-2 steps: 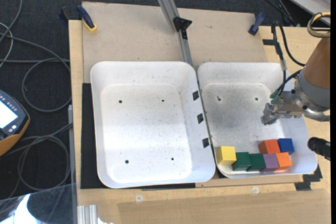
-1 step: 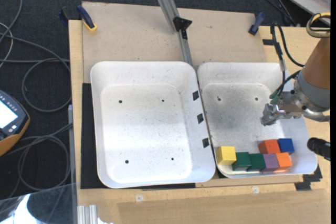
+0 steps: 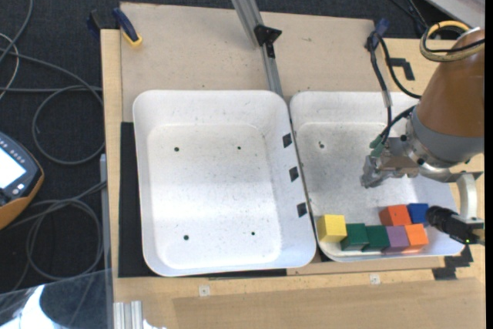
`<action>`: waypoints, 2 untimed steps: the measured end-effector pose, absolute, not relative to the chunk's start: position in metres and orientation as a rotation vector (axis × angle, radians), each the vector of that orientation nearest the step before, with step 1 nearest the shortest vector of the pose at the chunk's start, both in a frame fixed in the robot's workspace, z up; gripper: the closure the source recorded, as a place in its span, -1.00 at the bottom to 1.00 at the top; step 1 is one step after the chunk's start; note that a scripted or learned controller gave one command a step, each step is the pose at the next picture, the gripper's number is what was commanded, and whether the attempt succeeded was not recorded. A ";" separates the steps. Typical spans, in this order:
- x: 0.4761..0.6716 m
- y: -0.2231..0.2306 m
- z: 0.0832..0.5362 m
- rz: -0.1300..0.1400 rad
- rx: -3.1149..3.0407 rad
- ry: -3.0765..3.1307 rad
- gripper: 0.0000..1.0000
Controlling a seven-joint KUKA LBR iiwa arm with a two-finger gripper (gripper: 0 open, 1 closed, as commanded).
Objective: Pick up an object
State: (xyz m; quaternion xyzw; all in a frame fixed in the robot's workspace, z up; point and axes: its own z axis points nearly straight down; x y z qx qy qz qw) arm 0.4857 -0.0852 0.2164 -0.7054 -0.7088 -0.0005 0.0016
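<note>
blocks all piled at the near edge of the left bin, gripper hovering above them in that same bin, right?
Wrong bin. The camera view shows the blocks, from the yellow block to the orange block, clustered at the near edge of the right bin, not the left bin. The gripper is over that same right bin, just beyond the cluster.

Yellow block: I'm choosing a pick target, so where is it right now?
The yellow block sits in the right bin, at its near-left corner, leftmost of the block cluster, beside the green block.
</note>
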 end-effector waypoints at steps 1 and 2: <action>0.493 -0.035 0.216 -0.003 -2.212 -2.228 1.00; 0.494 0.013 0.215 -0.003 -2.212 -2.228 1.00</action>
